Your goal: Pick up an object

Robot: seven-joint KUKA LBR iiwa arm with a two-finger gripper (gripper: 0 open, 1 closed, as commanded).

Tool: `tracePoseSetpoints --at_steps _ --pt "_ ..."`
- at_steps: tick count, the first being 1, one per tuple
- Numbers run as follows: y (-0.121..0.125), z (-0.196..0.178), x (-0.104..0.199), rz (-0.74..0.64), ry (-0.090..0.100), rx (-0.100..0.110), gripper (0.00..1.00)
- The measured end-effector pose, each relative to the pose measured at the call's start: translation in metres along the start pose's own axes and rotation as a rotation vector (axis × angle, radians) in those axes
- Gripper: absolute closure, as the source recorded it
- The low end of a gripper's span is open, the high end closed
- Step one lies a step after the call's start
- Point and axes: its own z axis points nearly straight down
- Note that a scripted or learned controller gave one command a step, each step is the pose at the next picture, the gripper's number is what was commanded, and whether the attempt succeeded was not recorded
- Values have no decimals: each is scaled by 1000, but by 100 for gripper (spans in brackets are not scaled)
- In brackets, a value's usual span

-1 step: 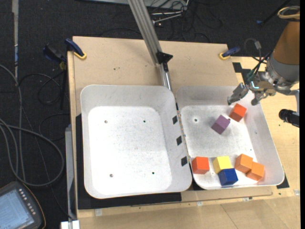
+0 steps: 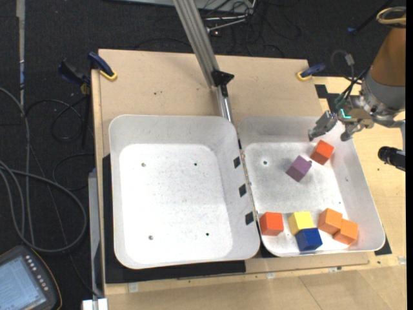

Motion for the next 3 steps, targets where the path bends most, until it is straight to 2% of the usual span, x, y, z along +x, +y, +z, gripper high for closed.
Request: tracePoseSetpoints --at_steps 1,2,3 --pt "5 46 -3 1 1 4 0" --pt "14 90 -8 1 -3 -3 0" --pt "19 94 -9 1 -6 -19 0"
